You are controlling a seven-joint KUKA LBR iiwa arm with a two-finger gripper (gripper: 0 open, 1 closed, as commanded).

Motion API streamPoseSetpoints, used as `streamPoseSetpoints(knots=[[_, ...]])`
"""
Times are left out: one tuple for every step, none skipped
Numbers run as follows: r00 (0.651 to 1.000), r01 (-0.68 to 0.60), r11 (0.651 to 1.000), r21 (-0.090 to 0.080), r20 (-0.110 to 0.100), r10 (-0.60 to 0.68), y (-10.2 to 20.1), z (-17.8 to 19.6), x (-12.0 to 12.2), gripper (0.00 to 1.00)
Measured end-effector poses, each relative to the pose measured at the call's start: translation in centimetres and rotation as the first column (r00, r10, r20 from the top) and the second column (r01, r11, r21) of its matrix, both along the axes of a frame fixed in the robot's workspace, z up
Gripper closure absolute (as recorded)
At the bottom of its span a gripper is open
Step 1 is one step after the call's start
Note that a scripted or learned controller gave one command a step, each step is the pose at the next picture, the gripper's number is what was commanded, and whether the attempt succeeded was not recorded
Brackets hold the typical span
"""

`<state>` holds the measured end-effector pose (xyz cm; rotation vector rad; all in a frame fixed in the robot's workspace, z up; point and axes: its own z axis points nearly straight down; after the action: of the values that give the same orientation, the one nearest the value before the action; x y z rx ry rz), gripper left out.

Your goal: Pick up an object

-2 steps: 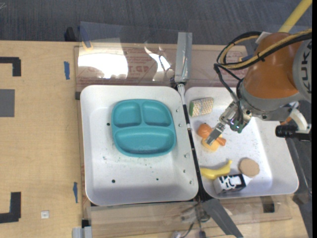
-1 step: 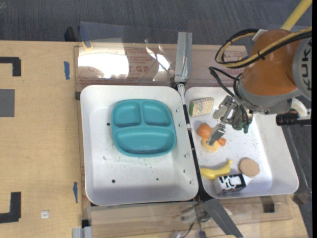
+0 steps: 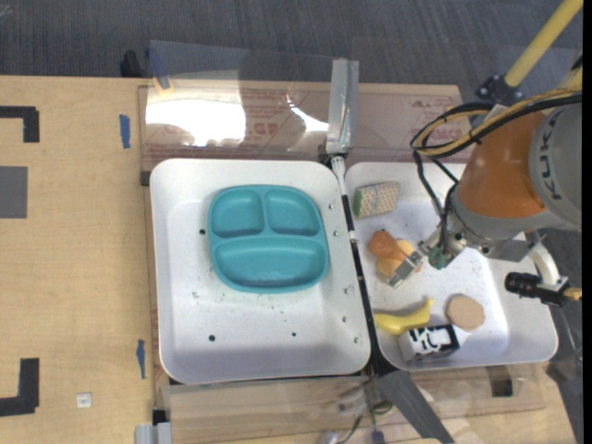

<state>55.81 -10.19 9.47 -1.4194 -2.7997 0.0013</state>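
Nearest the camera, in the right bin [image 3: 532, 340], a small black-and-white object [image 3: 431, 339] lies against the front wall, with a yellow banana-like piece [image 3: 404, 318] just behind it and a round tan disc [image 3: 466, 312] beside them. Further in, an orange item [image 3: 387, 244] rests on the bin floor, and the tool [image 3: 408, 267] sits low right beside it, its silvery tip touching or nearly touching the orange item's near edge. Whether the tool's tips are apart or together I cannot tell; the wrist covers them and they blur into the items below. Nothing is plainly lifted, so the pick looks unfinished: the approach seems made, while the closing and raising are left. At the back of this bin lies a speckled pale sponge-like block [image 3: 377, 198]. The left bin [image 3: 176, 248] carries a teal divided plate [image 3: 268, 238]. The arm's bulk hides much of the right bin's far side, and the counter [image 3: 65, 248] runs out of frame at left.
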Motion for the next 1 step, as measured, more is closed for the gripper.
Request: streamPoseSetpoints(knots=[[1.000,0.001,1.000,0.000,0.008,-0.001,0.05,1.25,0.25,1.00]])
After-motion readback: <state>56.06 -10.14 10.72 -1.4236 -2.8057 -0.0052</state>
